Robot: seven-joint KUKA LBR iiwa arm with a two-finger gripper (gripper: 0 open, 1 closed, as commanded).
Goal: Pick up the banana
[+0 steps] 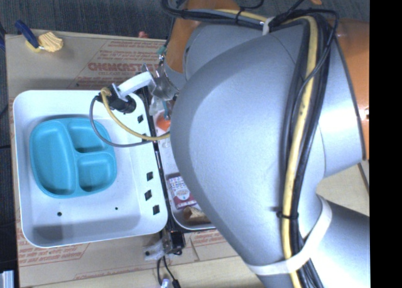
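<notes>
My grey arm covers most of the right bin and whatever lies under it. The gripper sits at the arm's upper left end, over the strip where the two bins meet, with a white fitting and a looping yellow cable beside it. Just below the gripper a small orange-red object peeks out from the arm's edge; I cannot tell what it is.
The left bin holds a blue divided tray. A small red-and-white packet and a brownish item lie in the visible sliver of the right bin. A yellow-and-blue object rests on the cardboard at the top left.
</notes>
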